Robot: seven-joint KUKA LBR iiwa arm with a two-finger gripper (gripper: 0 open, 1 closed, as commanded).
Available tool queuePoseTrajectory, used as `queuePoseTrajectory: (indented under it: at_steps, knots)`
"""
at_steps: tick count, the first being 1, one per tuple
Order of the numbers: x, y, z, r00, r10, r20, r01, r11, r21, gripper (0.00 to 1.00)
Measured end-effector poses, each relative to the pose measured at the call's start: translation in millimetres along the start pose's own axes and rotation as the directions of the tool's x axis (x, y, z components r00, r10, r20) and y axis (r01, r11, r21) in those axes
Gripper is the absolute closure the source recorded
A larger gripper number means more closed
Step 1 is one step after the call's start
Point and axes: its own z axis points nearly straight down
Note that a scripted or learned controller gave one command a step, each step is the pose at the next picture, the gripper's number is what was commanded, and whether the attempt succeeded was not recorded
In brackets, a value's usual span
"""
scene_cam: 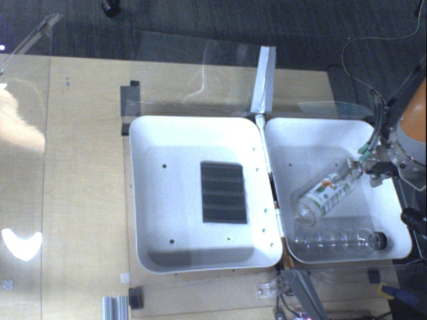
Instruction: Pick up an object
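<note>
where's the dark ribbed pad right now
The dark ribbed pad lies flat near the middle of the left bin, across the divider from the two clear bottles.

The wooden bench carries two shallow white bins side by side. The left bin holds a dark ribbed pad, lying flat near its middle. The right bin touches the left one along one edge. A grey metal strip goes from the far side toward the place where both bins meet. A clear plastic sheet covers the left part of the bench. Beyond the bench there is dark carpet.
</note>
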Motion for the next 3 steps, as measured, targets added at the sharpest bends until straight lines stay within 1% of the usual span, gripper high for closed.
queuePoseTrajectory:
  at_steps: [1,2,3]
  knots:
    - [-4.9,52.7,109.2,0.973,-0.232,0.010,0.232,0.972,-0.025,0.00]
    - [-30.4,56.4,142.7,0.966,-0.259,0.000,0.259,0.966,-0.003,0.00]
    - [1.7,35.5,78.3,0.881,-0.473,0.002,0.473,0.881,-0.003,0.00]
